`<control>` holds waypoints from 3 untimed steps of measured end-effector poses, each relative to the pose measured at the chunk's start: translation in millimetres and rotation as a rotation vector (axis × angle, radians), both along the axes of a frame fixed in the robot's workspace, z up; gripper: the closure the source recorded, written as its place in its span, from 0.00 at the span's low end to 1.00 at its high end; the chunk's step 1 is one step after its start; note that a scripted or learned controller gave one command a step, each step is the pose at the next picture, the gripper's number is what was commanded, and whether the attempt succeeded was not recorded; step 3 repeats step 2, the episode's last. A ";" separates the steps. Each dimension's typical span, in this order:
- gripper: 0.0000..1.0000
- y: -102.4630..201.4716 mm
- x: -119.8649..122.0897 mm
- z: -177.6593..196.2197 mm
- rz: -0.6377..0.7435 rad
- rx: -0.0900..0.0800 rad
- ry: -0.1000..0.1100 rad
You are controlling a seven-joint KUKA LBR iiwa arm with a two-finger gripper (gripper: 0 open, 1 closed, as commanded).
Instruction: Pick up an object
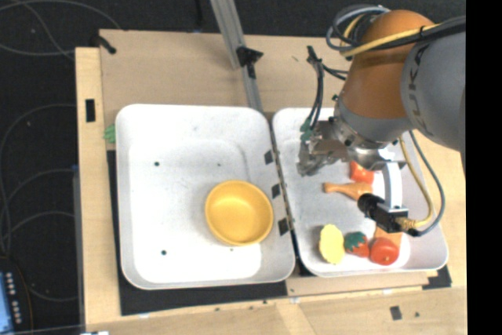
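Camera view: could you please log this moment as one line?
gripper over right white bin | round yellow plastic bowl in left white bin | red toy tomato untouched

Left bin [157, 145] white, few dark specks. Bowl [238, 212] yellow, at bin's 5 o'clock. Right bin [427, 251] white. Lemon-like piece [331, 243] pale yellow. Tomato [383, 250] red, green stalk end [357, 240]. Carrot-like piece [343, 187] orange. Arm [439, 82] grey, band [384, 67] orange. Hand [314, 157] dark grey metal. Surface [172, 67] tan wood; floor black.
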State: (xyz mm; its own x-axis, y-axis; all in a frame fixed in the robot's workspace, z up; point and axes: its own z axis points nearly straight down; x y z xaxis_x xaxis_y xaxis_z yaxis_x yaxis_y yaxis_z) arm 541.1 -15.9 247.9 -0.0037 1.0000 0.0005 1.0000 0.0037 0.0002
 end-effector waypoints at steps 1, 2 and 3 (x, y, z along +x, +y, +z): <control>1.00 45.4 11.1 -2.3 -0.001 -0.001 0.000; 1.00 87.3 31.7 -12.7 0.001 -0.002 -0.001; 1.00 87.3 31.7 -12.7 0.001 -0.002 -0.001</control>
